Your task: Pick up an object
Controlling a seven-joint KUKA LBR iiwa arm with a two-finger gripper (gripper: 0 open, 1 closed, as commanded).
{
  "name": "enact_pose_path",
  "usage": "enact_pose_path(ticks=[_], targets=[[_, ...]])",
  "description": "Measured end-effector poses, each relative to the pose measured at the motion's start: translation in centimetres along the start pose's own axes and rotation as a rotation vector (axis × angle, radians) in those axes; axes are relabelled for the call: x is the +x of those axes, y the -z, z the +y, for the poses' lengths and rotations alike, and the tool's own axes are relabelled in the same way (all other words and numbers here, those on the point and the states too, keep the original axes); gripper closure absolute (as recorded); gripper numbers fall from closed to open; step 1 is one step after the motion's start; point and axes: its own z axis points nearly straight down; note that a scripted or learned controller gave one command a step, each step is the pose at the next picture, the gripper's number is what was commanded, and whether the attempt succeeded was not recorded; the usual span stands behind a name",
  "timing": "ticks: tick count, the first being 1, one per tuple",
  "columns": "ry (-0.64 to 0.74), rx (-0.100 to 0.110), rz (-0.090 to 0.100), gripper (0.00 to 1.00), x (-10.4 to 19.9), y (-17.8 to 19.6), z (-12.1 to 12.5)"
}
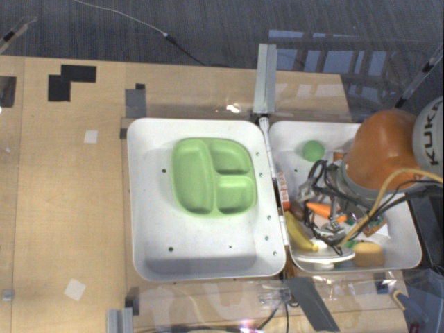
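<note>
1. Objects to be picked lay in the right bin (409, 245): we saw a banana (300, 233) along its left side, a green ball (313, 149) toward the far wall, a tan piece (368, 253) near the front wall, and something orange (320, 208) among the cables in the middle.

2. Over these things hung the gripper (331, 217), low in the right bin and buried in its own black cables (326, 186). We could not tell how it stood, nor whether it touched or held anything, since the wrist and wiring covered that spot.

3. Above it sat the arm's orange band (381, 148), hiding much of the bin's far right part.

4. A white plate rim (326, 259) showed at the front of the right bin, with the banana's end lying on or just beside it.

5. In the left bin (149, 186) we saw a green divided tray (211, 175), lying flat near the middle, well apart from the gripper.

6. Between the two bins ran their touching walls, and a grey metal post (265, 78) stood at the far end of that seam.

7. Around both bins lay the wooden bench (62, 207), with black squares (69, 80) at its far left.
</note>
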Motion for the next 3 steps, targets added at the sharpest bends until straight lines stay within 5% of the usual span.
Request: enact_pose_path(ticks=[1, 2, 3], targets=[[0.102, -0.014, 0.012, 0.0, -0.7, -0.3, -0.2], [0.105, -0.007, -0.008, 1.0, -1.4, 1.2, -0.2], [0.011, -0.016, 0.016, 1.0, -1.0, 18.7, -3.3]])
